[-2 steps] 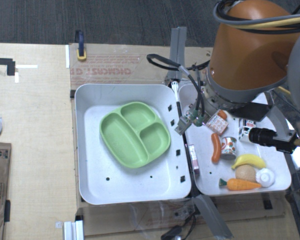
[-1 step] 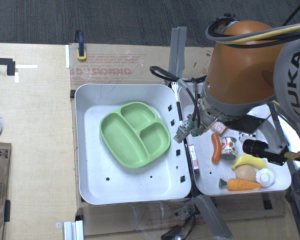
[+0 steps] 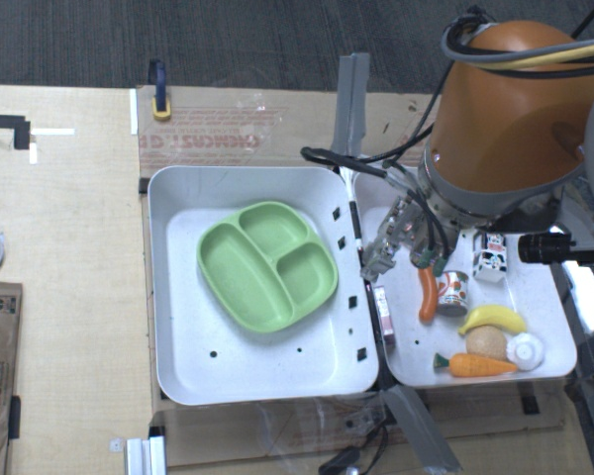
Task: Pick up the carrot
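The carrot (image 3: pixel 480 366) is orange with a green stub at its left end. It lies flat near the front edge of the right bin (image 3: pixel 406 359). My gripper (image 3: pixel 401 250) hangs over the left part of that bin, close to the divider between the bins. It is well behind and to the left of the carrot, apart from it. The carrot lies free, with nothing touching it from above.
Around the carrot lie a tan ball (image 3: pixel 485 341), a white round item (image 3: pixel 525 349), a banana (image 3: pixel 493 318), a small can (image 3: pixel 452 293) and a red sausage (image 3: pixel 429 295). A white carton (image 3: pixel 491 255) stands further back. The left bin holds a green divided plate (image 3: pixel 267 265).
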